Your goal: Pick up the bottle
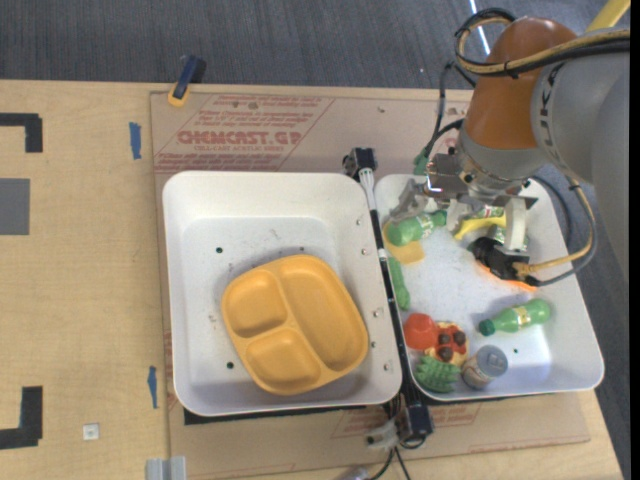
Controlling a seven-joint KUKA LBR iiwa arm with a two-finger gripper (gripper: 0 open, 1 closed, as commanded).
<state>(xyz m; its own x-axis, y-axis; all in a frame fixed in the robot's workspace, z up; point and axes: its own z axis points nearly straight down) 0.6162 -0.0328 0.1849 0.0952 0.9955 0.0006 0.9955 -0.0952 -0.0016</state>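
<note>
The bottle (pixel 516 319), green with a yellow-green body, lies on its side near the right wall of the right bin (pixel 575 368), apart from the arm. The gripper (pixel 470 208) hangs low over that bin's far end, among a banana (pixel 478 226) and other toys; its state cannot be told, perhaps because the wrist hides it.

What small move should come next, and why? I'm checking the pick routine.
Probably shift the end effector toward the near right corner of the right bin. The green bottle lies there on its side, apart from the toys, while the end effector sits over the bin's far end.
</note>
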